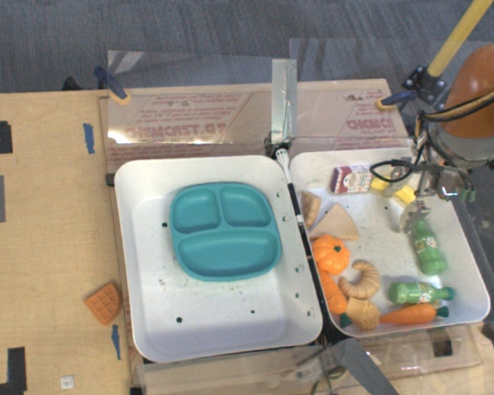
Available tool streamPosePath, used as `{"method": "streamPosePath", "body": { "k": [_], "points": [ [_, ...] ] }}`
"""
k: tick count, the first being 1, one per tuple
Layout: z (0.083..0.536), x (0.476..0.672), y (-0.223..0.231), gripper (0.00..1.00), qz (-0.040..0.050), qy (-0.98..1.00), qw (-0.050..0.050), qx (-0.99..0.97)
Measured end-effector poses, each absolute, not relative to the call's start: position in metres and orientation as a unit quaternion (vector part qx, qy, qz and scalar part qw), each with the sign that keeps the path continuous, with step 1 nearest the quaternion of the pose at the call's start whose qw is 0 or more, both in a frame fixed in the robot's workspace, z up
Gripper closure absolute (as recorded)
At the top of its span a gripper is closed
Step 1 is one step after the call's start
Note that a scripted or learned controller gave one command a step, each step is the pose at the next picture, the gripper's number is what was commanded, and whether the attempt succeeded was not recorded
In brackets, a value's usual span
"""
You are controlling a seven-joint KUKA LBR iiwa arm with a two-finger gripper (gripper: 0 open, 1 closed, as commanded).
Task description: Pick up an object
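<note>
At the frame's right, the gripper (415,215) hovered over a green bottle (428,248); whether its fingers were spread I couldn't tell. Best to descend centred, straddling the bottle.

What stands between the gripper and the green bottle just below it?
Nothing visible. The gripper hangs directly above the upper green bottle in the right bin; the yellow piece and small carton lie aside.

green bottle (427,247) | lying flat | right bin (472,258), far side, under tool (415,216)
</note>
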State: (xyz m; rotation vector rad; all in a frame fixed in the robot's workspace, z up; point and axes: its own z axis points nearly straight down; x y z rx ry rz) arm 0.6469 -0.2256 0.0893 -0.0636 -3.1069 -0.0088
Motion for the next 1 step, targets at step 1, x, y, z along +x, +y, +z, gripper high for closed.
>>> {"method": "streamPosePath", "body": {
  "k": [1],
  "points": [
    [0.0884,0.6087,-0.224,0.0,0.0009,-1.0,-0.004,-0.024]
  ]
}}
